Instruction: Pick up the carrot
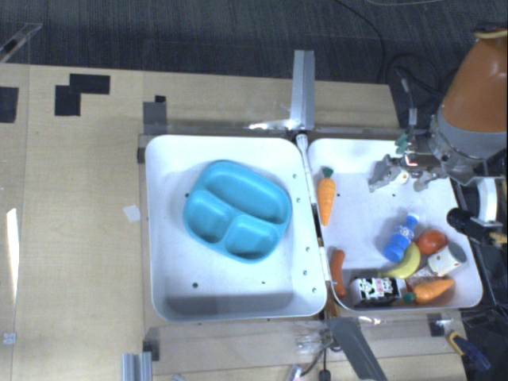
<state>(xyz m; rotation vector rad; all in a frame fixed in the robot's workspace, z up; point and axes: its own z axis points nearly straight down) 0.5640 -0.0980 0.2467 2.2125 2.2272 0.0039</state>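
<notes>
The carrot (325,198), orange with a small green top pointing to the far side, lies in the right bin (357,153) close to its left wall. My gripper (406,175) hovers over the far right part of that bin, well to the right of the carrot and apart from it. Its fingers (382,174) are spread open with nothing between them.
A blue divided plate (236,209) sits in the left bin (171,236). At the right bin's near right lie a blue bottle (401,239), a banana (406,263), a red-orange round fruit (432,240), an orange tapered piece (433,290), a dark carton (376,290) and a small red-orange piece (338,265).
</notes>
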